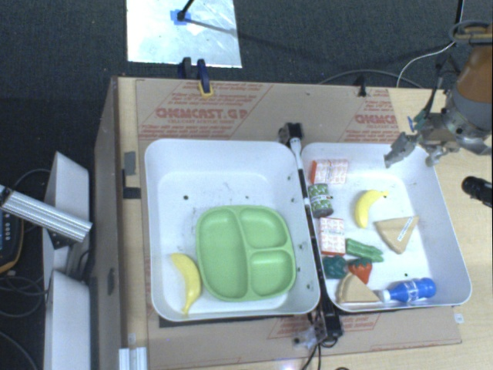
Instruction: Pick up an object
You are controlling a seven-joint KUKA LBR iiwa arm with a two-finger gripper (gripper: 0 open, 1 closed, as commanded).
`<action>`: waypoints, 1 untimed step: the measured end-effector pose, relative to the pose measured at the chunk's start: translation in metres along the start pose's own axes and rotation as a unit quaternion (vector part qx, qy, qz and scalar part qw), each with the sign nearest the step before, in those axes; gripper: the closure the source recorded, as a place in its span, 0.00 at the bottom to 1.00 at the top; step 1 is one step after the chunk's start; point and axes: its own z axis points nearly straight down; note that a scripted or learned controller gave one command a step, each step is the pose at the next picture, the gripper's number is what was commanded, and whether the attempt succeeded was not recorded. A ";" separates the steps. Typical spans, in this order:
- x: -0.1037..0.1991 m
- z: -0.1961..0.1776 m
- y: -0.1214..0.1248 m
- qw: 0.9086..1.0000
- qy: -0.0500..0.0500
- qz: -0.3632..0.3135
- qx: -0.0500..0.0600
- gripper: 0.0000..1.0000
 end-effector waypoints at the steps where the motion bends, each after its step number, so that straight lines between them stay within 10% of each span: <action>1: 0.025 0.077 -0.012 1.000 0.001 -0.001 0.001 0.00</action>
